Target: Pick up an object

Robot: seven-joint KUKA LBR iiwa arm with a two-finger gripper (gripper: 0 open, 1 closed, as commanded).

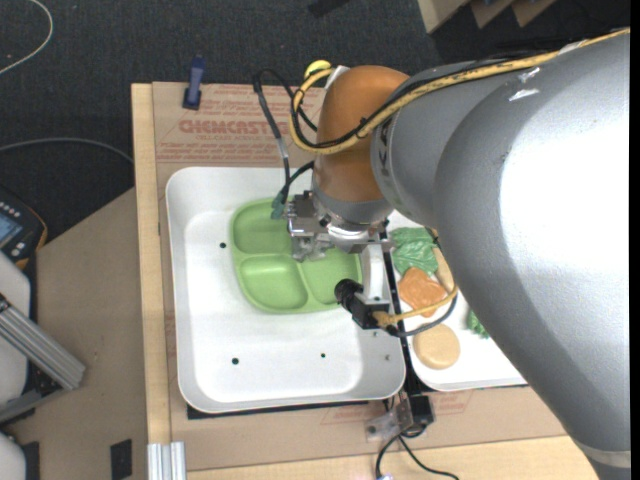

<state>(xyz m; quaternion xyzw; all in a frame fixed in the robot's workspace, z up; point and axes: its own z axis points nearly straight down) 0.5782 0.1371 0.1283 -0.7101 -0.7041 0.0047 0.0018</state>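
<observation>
Overhead, my grey arm with its orange band (350, 133) reaches in from the right and hangs over the left shallow white bin (200, 308). My fingers (312, 240) sit at the right part of a light green plastic divided tray (270, 278) lying in that bin; whether they are spread or closed, I cannot tell, as my wrist hides them. Across the divide, the right white bin (470, 373) holds a green leafy piece (412, 250), an orange wedge (420, 290) and a tan round disc (438, 348). Red lettering on the cardboard worktop (160, 128) reads roughly "CHEMCAST".
</observation>
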